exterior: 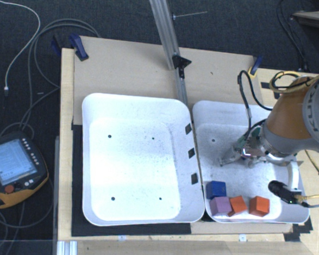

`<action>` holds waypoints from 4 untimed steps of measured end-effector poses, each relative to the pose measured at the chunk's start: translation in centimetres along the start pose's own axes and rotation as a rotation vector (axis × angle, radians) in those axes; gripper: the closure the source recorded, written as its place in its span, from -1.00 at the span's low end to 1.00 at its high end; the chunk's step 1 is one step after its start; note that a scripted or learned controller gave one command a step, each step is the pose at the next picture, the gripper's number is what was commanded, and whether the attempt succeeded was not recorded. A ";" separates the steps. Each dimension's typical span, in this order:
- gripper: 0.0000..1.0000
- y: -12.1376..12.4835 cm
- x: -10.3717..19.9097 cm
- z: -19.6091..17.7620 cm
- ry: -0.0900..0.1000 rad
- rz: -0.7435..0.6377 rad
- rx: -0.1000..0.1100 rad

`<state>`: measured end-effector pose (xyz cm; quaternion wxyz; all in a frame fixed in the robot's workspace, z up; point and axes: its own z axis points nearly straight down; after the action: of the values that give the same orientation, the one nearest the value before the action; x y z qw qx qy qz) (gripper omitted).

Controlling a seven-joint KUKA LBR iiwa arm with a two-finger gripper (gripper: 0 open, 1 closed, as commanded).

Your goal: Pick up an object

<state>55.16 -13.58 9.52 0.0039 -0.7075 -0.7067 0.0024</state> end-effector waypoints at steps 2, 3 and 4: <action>-1.00 0.2 0.1 -1.5 0.000 -0.002 -0.010; -1.00 6.4 -2.9 -0.5 -0.005 -0.003 -0.014; -1.00 7.9 -2.6 -10.9 -0.005 -0.004 -0.020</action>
<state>63.18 -16.20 20.36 -0.0049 -0.7062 -0.7080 -0.0030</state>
